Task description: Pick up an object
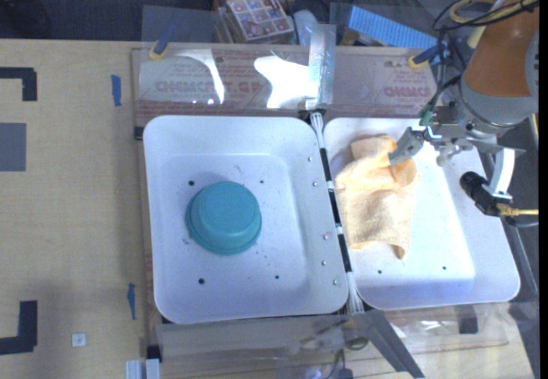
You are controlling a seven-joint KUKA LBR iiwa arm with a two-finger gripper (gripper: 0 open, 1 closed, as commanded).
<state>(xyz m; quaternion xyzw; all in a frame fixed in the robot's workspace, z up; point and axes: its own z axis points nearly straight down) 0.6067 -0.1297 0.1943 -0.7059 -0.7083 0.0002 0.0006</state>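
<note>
Camera view, from above and at a slant, gives us two shallow white bins side by side on a pale wooden bench. We see the left bin [163,198] across the middle of the frame and the right bin [479,275] beside it, their inner rims meeting along a line just right of centre.

In the right bin we find a yellow cloth [378,198]. It is soft and crumpled, a pale orange-yellow with a towel-like surface, bunched into folds at its upper end and hanging flatter toward the lower part, where one corner curls. It lies in the left half of that bin, close to the dividing rim.

We see the arm [505,52] entering from the upper right of the frame, grey with an orange band. Its gripper [409,146] sits at the upper right edge of the cloth. One finger [402,150] shows as a grey blade touching the bunched fold; whether the gripper is spread or closed, and whether it pinches the cloth, we cannot tell.

In the left bin we see a teal bowl [224,216], round and turned upside down, resting left of that bin's centre.
</note>
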